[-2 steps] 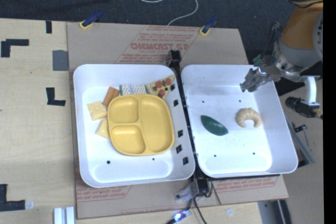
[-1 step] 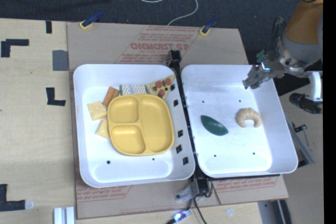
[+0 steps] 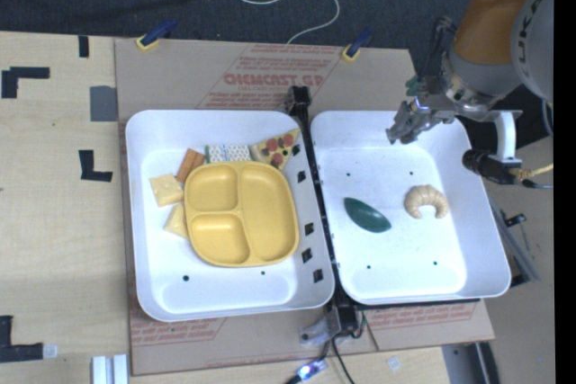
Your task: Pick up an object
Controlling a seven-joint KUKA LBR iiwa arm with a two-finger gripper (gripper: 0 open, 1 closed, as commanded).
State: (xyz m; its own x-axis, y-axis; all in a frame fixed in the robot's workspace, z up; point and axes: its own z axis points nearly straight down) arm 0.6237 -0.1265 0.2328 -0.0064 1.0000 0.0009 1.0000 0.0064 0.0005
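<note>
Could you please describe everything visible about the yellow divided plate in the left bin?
The yellow divided plastic plate is a rounded square with three compartments, all bare. It lies flat, slightly rotated, mid-bin in the left shallow white bin. Small flat food-like pieces border its upper and left edges, some partly tucked beneath.

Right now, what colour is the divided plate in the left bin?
Yellow; the divided plate shows clearly in the camera view.

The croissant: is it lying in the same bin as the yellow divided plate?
No, the croissant lies in the right bin; the yellow plate is in the left bin.
</note>
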